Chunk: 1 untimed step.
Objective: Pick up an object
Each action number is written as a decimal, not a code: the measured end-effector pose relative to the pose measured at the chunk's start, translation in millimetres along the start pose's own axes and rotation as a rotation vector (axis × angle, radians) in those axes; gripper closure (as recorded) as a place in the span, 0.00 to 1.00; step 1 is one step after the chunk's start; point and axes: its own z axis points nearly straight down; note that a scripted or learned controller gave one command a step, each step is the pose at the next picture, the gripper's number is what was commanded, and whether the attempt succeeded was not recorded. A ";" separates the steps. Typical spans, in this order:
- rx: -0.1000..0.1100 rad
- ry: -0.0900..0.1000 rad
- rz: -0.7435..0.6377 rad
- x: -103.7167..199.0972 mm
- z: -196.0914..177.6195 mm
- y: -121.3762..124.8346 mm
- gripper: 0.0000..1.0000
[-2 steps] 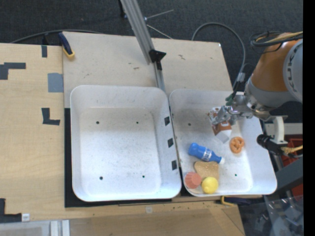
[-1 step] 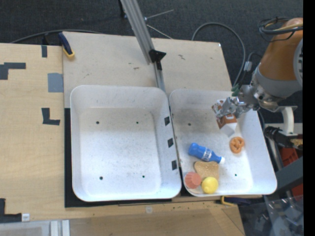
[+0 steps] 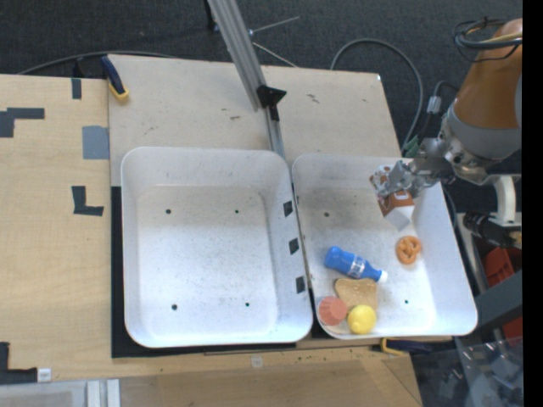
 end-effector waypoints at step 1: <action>0.004 0.002 -0.005 54.1 13.5 14.5 1.00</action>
